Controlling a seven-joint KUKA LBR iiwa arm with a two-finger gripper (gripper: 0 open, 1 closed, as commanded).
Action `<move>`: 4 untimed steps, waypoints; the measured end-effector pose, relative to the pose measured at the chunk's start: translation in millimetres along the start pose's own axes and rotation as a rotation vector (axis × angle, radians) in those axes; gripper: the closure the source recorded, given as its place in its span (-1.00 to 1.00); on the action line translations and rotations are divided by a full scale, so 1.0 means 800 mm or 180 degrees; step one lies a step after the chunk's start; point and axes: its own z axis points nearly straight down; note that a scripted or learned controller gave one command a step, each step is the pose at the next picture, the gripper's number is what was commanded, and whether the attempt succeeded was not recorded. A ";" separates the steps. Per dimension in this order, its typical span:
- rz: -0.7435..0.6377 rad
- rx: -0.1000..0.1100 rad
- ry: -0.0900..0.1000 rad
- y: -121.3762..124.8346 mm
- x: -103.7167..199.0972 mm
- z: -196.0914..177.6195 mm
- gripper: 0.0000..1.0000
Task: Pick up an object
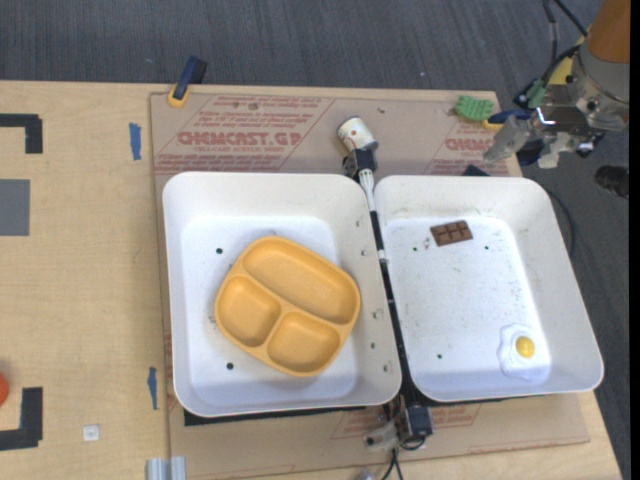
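I see my hand (512, 146) hovering beyond the right bin's (560, 268) far corner; its grip I cannot tell. Chocolate piece (451, 233) and fried egg (523, 349) lie inside that bin.

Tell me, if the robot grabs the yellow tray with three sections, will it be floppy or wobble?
The yellow tray looks like moulded plastic, so it is probably stiff and light. It lies flat in the left bin, so it should slide rather than tip or roll. Its low, smooth rim may be slippery for the gripper to pinch.
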 end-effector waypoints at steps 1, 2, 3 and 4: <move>0.0268 0.0008 0.0002 -0.078 -0.025 0.207 -1.00; 0.0263 0.0010 0.0083 -0.151 -0.048 0.244 -1.00; 0.0040 -0.0013 0.0006 -0.069 0.032 0.244 -1.00; 0.0515 -0.0006 0.0000 -0.009 0.056 0.244 -1.00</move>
